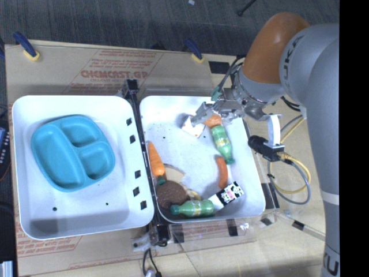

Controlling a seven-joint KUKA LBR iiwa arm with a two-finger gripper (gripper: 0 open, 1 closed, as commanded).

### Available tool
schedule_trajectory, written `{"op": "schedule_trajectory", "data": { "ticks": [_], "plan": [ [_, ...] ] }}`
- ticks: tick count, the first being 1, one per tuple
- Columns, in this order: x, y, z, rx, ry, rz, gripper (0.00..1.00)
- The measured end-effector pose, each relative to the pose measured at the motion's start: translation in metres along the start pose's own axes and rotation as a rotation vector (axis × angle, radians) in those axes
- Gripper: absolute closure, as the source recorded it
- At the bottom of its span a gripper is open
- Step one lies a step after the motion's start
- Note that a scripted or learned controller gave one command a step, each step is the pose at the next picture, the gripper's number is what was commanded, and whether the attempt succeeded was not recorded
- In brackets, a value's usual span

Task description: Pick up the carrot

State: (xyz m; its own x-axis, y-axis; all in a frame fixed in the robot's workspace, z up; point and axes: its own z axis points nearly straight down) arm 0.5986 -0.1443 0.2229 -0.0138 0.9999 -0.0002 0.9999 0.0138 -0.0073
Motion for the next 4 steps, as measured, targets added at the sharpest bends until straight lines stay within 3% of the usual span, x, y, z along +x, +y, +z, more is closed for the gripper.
{"op": "schedule_trajectory", "data": {
  "ticks": [1, 2, 3, 4],
  "plan": [
    [-0.019, 0.047, 0.089, 0.005, -0.003, -0.034, 0.00],
    [0.062, 0.011, 0.028, -0.005, 0.002, -0.089, 0.00],
    [0.003, 0.048, 0.022, -0.004, -0.003, -0.195, 0.00],
    [0.030, 0.016, 0.134, 0.005, 0.001, -0.130, 0.00]
  ]
}}
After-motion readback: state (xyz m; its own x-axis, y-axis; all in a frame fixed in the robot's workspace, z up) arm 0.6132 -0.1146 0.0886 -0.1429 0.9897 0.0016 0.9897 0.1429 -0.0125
